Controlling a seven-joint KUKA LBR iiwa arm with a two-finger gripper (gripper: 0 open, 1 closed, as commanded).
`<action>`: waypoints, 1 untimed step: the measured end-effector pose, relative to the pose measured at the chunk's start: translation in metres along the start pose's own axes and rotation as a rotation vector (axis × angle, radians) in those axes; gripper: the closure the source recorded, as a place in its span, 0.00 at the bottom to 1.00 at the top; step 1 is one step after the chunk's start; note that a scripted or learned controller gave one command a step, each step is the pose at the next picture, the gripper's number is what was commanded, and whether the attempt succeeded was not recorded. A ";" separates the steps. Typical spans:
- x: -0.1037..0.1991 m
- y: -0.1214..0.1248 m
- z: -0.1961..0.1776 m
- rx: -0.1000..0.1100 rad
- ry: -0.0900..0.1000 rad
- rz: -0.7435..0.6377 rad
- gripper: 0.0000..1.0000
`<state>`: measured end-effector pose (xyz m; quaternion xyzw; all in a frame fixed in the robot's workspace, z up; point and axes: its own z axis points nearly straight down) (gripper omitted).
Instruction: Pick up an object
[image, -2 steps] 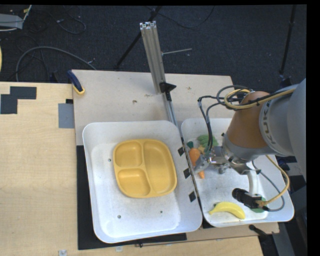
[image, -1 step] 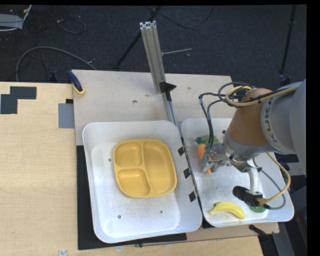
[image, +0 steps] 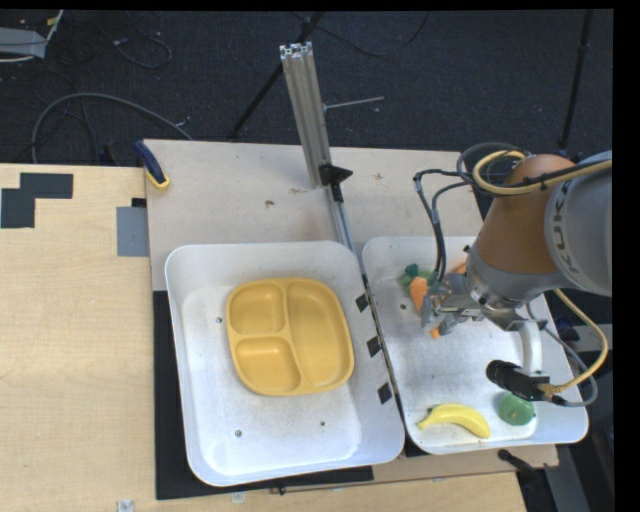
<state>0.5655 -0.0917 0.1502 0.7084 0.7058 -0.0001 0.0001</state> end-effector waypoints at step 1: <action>0.003 -0.008 -0.049 -0.002 0.000 -0.004 1.00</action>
